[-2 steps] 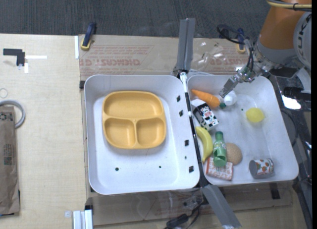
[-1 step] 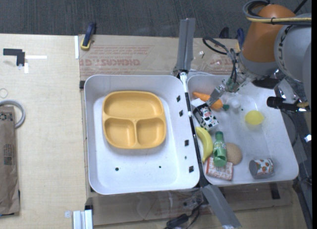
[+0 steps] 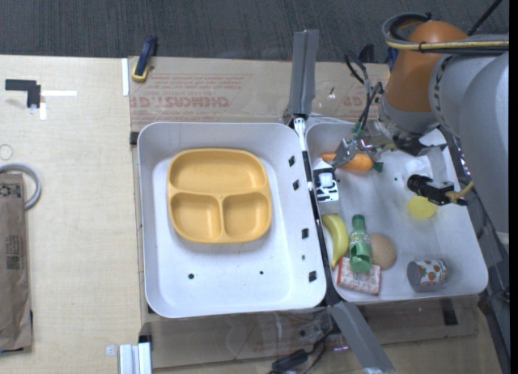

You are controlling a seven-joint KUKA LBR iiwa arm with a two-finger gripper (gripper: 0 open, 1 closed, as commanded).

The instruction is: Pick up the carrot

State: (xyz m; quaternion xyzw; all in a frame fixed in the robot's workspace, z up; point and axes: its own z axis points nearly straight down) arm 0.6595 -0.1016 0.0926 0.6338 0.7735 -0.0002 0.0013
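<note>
Over the right bin [image 3: 465,279], near its far-left corner, we have the jaws [image 3: 354,147] lowered onto the carrot [image 3: 357,162] — so by our reading the grasping step itself is in hand, with the lift not yet made. The carrot lies on the bin floor close to the wall shared with the left bin [image 3: 154,227], its orange body showing just below and beside the metal tips, touching them or nearly so. We cannot tell how wide the jaws stand, nor whether the carrot sits between them or merely alongside; the wrist and cabling crowd that spot.

Next, we judge, comes a firm close around the carrot's middle and a straight rise, kept clear of the bin wall. Other items — the banana [image 3: 336,237], the green bottle [image 3: 359,243] and the yellow ball [image 3: 422,207] — lie well apart toward the near side, and should not interfere.
</note>
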